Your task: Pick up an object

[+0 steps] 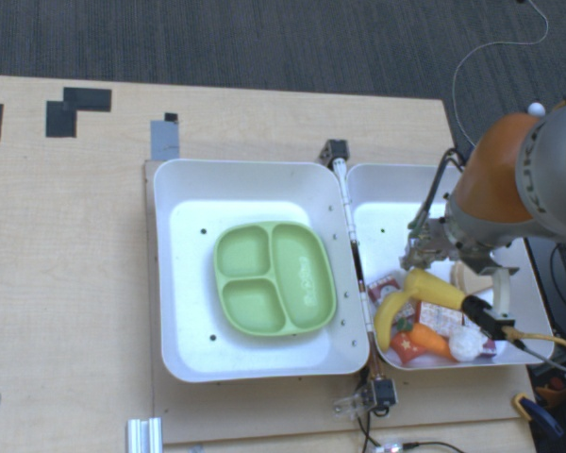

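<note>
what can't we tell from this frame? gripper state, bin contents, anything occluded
- Gripper, camera view: small and dark under the arm's wrist, so finger state and any grasp are unreadable.
- Right bin: the arm covers its far right part; contents there are hidden.
- Pile around the banana and orange item: overlapping packets, too small to identify.
- Arm: cut off by the right edge.

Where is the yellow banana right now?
The banana lies in the right bin, near its front left corner, curving down beside the carrot and just under the arm's wrist.
</note>
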`<state>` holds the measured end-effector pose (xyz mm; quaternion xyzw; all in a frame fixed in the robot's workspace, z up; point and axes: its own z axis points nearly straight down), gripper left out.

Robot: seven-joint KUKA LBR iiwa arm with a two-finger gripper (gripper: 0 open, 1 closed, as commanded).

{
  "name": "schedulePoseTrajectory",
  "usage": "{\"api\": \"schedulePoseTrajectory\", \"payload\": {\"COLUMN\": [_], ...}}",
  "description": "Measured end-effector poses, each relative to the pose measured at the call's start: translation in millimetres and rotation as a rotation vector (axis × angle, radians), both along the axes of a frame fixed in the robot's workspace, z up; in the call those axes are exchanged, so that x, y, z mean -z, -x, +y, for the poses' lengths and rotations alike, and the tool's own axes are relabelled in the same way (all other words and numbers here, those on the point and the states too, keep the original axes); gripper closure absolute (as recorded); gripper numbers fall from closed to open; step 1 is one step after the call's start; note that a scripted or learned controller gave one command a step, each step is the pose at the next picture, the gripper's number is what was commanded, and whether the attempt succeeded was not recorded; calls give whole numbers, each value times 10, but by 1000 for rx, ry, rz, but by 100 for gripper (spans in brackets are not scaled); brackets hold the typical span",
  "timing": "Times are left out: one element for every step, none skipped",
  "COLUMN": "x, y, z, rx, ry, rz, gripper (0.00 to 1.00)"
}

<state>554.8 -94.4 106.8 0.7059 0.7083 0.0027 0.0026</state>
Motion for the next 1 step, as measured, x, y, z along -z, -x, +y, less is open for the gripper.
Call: {"api": "schedulePoseTrajectory", "payload": {"x": [0], "y": [0], "z": [0], "rx": [0], "ry": [0], "rz": [0], "gripper": [0]}}
